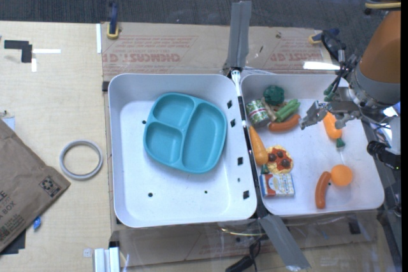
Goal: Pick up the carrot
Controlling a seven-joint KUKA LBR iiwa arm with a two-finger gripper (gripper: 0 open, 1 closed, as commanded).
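Note:
The carrot (258, 144) is a long orange tapered piece lying along the left wall of the right bin (366, 200), pointing toward the front. My gripper (326, 119) hangs over the back right part of that bin, well to the right of the carrot and apart from it. A short orange piece (332, 128) sits right under the gripper; whether it is held cannot be made out.
The right bin also holds a small can (257, 111), a dark green vegetable (274, 94), a red-orange sausage (285, 124), a small printed box (277, 185), an orange ball (342, 175) and another sausage (322, 189). A teal divided plate (186, 132) lies in the left bin (127, 200).

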